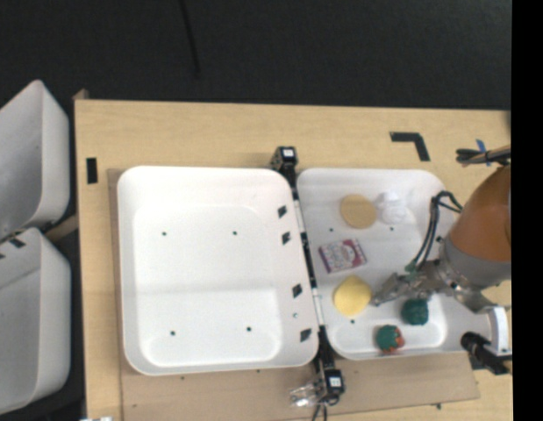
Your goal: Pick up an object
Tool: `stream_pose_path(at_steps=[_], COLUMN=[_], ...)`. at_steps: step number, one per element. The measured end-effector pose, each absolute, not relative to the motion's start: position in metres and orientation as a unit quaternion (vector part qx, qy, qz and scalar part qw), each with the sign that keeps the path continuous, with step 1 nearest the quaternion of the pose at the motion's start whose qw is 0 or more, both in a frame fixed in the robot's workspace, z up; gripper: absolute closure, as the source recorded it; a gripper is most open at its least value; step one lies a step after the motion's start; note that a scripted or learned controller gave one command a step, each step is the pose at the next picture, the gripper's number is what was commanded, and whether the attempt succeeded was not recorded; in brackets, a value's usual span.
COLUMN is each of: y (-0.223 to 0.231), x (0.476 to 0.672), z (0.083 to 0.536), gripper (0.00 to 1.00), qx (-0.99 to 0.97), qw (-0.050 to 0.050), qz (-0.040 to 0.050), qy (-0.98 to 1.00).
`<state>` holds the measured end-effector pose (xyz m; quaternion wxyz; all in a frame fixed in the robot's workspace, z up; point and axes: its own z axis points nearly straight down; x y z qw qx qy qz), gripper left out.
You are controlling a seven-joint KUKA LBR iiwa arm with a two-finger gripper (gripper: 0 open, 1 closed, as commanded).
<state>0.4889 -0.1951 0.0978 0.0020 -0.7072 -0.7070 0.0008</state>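
Your gripper (396, 289) sits low in the right white bin (429, 184), just beside the round yellow ball (351, 296); can't tell its state. Count: one tan disc (358, 211), one pink packet (342, 254), one teal lump (416, 312), one green-red toy (389, 338), maybe one clear piece (392, 206).

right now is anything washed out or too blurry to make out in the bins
In the camera view, the white bins are bright and nearly featureless; a pale white object almost blends into the right bin's floor. The gripper near the yellow ball is soft, its fingers unclear. The surroundings are dark.
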Motion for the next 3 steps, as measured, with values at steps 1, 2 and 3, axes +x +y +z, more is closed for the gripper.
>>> stream_pose_path(at_steps=[1,2,3], y=[-0.1942,-0.196,-0.1902], x=[0.489,0.4892,0.489], z=[0.0978,0.098,0.0977], gripper=[0.0,0.0,0.0], qx=[-0.708,-0.709,-0.707], qw=[0.002,0.001,0.002], qz=[0.0006,0.0004,0.0006], qy=[-0.706,-0.705,-0.707])
